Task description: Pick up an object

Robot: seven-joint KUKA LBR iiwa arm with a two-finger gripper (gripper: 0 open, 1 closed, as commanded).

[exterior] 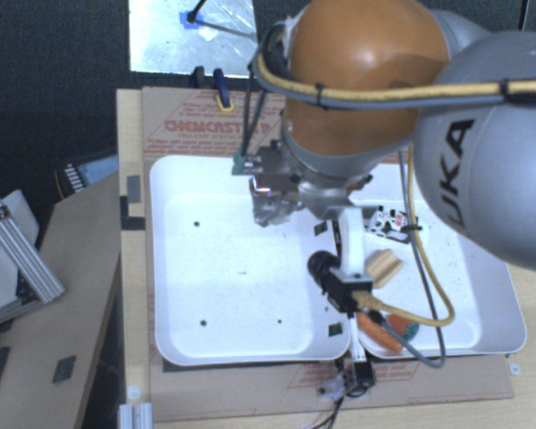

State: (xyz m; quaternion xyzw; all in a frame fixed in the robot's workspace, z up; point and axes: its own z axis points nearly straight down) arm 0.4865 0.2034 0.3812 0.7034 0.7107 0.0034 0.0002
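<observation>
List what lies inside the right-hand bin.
In the right bin: a tan block, a small black-and-white item and an orange object near the front. The arm covers the bin's back part, so anything there is hidden.

Arm [402, 123] looms over two white bins [188, 329].

Arm [482, 159]: grey rounded casing, black "KUKA" lettering partly visible on the near link. Large glossy orange band [366, 56] above wrist. Yellow cable [384, 88] strapped across the orange section; a second yellowish cable loops below. Wrist flange grey metal. Tool [277, 199]: small, metallic, detail blurred.
</observation>
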